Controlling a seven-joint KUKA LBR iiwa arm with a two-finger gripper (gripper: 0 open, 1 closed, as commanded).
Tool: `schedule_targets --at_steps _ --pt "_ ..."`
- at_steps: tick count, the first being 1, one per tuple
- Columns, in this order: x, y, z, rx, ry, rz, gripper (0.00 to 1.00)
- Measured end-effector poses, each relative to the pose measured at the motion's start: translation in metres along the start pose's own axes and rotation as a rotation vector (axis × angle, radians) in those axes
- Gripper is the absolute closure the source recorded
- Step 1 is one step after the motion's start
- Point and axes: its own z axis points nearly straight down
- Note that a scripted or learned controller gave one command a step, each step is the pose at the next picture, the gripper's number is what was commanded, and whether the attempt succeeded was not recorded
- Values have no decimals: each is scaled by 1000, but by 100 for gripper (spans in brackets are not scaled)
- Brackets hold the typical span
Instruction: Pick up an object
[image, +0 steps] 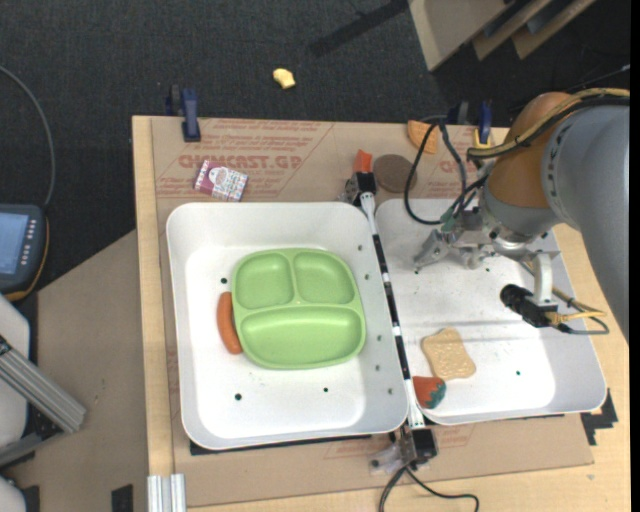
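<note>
- Grey two-finger gripper (455, 250): jaws spread, holding nothing, at far end of right shallow white bin (505, 392).
- Pick not done; tan bread-slice toy (448, 355) lies apart, untouched.

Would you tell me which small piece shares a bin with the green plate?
The orange piece, at the green plate's left edge; the tan slice and the red-and-teal piece lie in the other bin, on the right.

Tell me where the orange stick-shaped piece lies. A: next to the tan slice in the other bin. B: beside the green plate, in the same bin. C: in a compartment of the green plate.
B: the orange piece lies on the floor of the bin, along the green plate's edge.
</note>
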Motion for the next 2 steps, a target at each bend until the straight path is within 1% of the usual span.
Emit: schedule_targets --at_steps 1,2 --pt "-42 40 0 5 0 4 0" --pt "-108 -5 -12 11 12 9 0"
